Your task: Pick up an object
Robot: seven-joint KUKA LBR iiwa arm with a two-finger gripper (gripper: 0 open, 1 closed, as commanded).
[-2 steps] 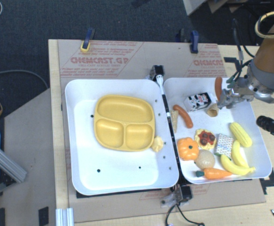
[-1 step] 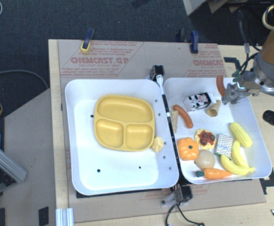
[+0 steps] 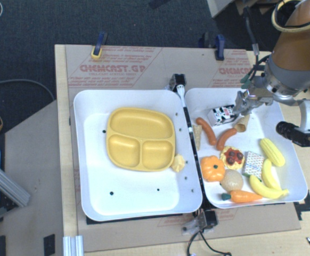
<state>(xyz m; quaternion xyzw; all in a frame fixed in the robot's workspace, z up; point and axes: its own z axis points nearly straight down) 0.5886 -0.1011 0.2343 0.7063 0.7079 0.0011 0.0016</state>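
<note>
The surface point(image 3: 144, 63) is a brown board printed with red lettering, clamped at its far edge, and it carries two shallow white bins side by side. The left bin point(image 3: 91, 159) holds a yellow divided plate point(image 3: 140, 138) with three compartments, lying flat toward the far half; a small pale yellow piece point(image 3: 178, 163) rests just beside the plate's near right corner. The right bin point(image 3: 293, 169) holds a crowd of toy food. The grey arm point(image 3: 293, 47) with its orange band reaches in from the right and hangs over the far part of this bin. Its end effector point(image 3: 244, 104) sits low, just beside a small black-and-white item point(image 3: 222, 114); whether it grips anything, or how wide it stands, I cannot tell. Near the bin's right side lie two bananas point(image 3: 269, 183) and an ear of corn point(image 3: 272, 152). Along the near edge lies a carrot point(image 3: 245, 197), touching a pale round potato point(image 3: 231, 181). An orange pumpkin point(image 3: 213, 168) sits beside a pizza slice point(image 3: 233, 157). Two sausages point(image 3: 206, 130) lie toward the bin's left wall.
</note>
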